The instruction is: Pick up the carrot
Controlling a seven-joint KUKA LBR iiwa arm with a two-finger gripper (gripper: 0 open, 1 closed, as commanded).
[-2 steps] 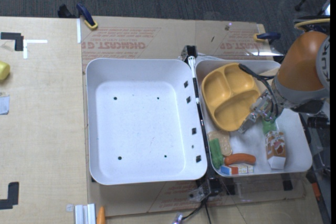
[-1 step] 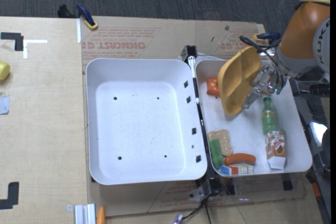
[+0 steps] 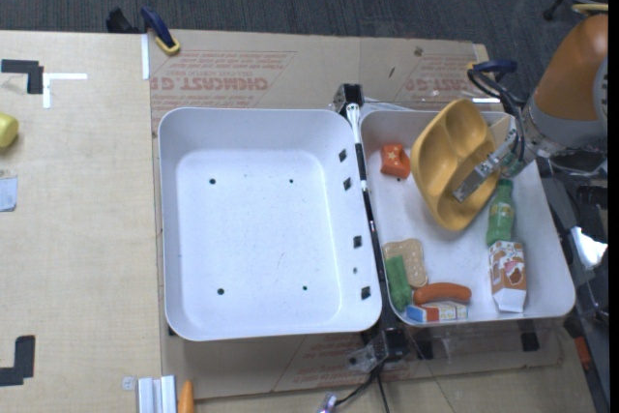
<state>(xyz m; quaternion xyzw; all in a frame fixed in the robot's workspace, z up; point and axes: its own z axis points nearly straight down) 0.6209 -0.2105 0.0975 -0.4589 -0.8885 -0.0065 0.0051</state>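
Observation:
The carrot is a short orange-red stick lying flat near the front of the right bin, between a cracker and a small blue-and-white box. My gripper is at the back of that bin, well away from the carrot. Its grey fingers reach into a yellow bowl that hangs tilted on its side, one finger inside the bowl and the rim pinched. A small orange-red lump lies left of the bowl.
A green bottle and a carton lie along the right bin's right wall. A green packet and cracker sit left of the carrot. The left bin adjoins. A yellow object lies far left on the bench.

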